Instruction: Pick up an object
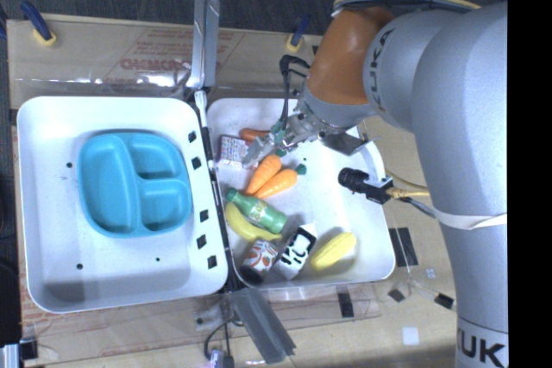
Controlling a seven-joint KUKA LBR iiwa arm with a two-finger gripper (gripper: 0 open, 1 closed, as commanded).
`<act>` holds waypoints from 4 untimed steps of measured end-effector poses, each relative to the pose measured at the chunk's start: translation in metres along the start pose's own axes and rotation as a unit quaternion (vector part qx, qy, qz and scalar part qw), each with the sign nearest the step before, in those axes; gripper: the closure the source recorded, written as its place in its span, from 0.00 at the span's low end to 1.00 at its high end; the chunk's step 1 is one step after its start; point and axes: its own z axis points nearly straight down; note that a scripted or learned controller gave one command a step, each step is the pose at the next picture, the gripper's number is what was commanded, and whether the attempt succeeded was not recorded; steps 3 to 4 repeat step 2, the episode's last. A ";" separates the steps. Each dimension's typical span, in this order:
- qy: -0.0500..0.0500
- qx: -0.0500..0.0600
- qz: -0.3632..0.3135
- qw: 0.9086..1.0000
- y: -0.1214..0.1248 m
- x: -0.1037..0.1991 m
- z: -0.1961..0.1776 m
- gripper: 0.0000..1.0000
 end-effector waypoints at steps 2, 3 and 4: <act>0.000 0.000 -0.016 1.000 -0.027 -0.008 0.044 1.00; 0.000 0.000 -0.016 1.000 -0.027 -0.008 0.044 1.00; 0.000 0.000 -0.016 1.000 -0.027 -0.008 0.044 1.00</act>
